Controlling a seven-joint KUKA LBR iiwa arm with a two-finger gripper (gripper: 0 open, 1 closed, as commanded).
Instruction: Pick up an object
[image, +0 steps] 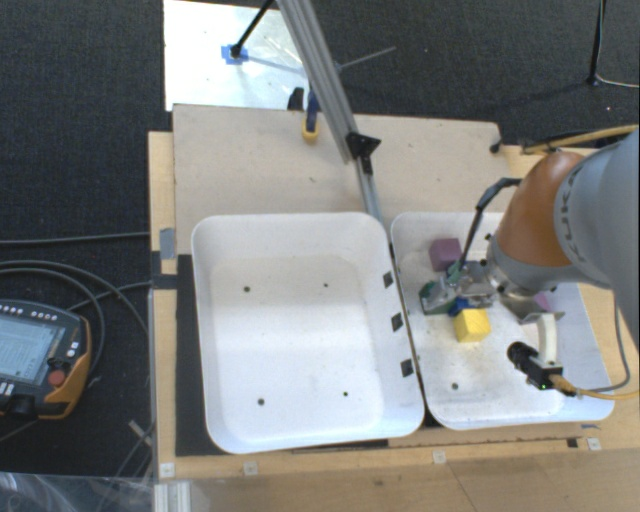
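My gripper (452, 293) hangs low in the right bin (500, 400), near its left wall, with the grey arm and its orange band (530, 215) coming in from the right. A yellow block (472, 325) lies just below and right of the gripper, close to it. A purple block (445, 252) rests a little above the gripper, toward the bin's back. A small green and blue piece (440, 297) shows right at the gripper's tip; whether it is held is unclear. A pinkish thing (543, 300) peeks out from under the wrist.
The left bin (215, 330) stands beside the right one, the two walls meeting at a ridge with black clips (397, 322). A slanted metal pole (335, 95) crosses the back of the bench. A teach pendant (35, 355) lies off the bench at the left.
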